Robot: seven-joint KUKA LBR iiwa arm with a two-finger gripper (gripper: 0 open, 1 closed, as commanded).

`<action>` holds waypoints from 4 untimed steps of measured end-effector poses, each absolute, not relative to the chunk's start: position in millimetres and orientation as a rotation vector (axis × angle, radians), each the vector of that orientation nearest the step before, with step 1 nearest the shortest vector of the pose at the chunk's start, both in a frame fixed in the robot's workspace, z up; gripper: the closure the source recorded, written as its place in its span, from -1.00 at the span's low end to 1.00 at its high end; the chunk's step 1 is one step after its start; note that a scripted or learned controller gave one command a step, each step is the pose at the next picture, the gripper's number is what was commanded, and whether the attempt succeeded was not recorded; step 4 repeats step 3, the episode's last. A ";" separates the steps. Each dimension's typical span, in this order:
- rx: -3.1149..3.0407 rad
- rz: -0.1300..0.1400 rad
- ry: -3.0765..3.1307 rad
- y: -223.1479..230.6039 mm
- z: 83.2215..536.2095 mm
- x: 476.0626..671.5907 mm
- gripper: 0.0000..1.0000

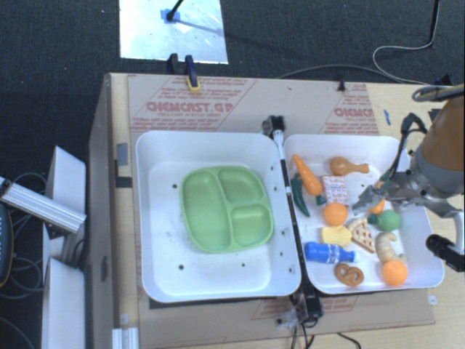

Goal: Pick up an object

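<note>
The right bin (pixel 418 195) holds several toy foods: a carrot (pixel 307 175), a drumstick (pixel 349 167), a red-and-white packet (pixel 334 189), an orange ball (pixel 335 214), a yellow wedge (pixel 336 235), a blue bottle (pixel 328 253), a pretzel (pixel 349 274), a green ball (pixel 389 219) and another orange (pixel 394 271). My gripper (pixel 370 198) hangs low over the middle of this bin, between the packet and the green ball, right above a small orange piece (pixel 378 209). The gripper partly hides that piece.
The left bin (pixel 163 267) carries a green divided plate (pixel 227 208). A dark green piece (pixel 300 195) lies against the divider between the bins. The arm (pixel 443 151) comes in over the right bin's right rim. A waffle slice (pixel 362 235) and a pale banana-like toy (pixel 386 246) lie just below the gripper.
</note>
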State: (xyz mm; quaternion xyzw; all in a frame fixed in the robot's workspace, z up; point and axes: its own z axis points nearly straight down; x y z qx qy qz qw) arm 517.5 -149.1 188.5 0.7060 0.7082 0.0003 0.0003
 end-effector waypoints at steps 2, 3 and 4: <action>2.214 0.006 2.222 -110.0 96.3 556.1 1.00; 2.213 0.009 2.226 -30.7 186.2 602.6 1.00; 2.213 0.009 2.226 -30.7 186.2 602.6 1.00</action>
